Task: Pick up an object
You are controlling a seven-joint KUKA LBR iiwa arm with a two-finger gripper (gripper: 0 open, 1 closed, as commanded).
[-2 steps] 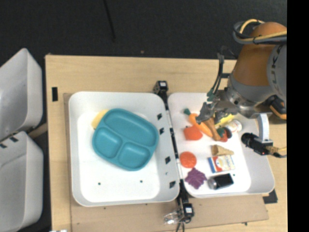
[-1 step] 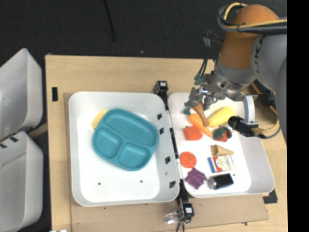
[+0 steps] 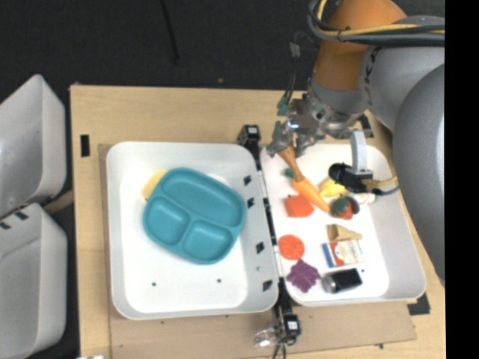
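Presently, gripper (image 3: 288, 142): fingers' state could not be told; it hung at the right bin's (image 3: 400, 264) top-left corner, just above a carrot (image 3: 305, 184). Nearby lay an orange disc (image 3: 291, 246), purple piece (image 3: 303, 275), carton (image 3: 344, 253). Left bin (image 3: 123, 275): teal tray (image 3: 194, 214). Step judged: approach. Next: descend, close on carrot.

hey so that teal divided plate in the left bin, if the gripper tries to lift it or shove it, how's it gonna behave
The teal divided plate looks like moulded plastic, so probably stiff and light for its size. It is wide and shallow, so a grip likely has to pinch its rim. One edge rests on a yellow object, so it may rock or tilt when pushed. On the smooth left bin it would probably slide.
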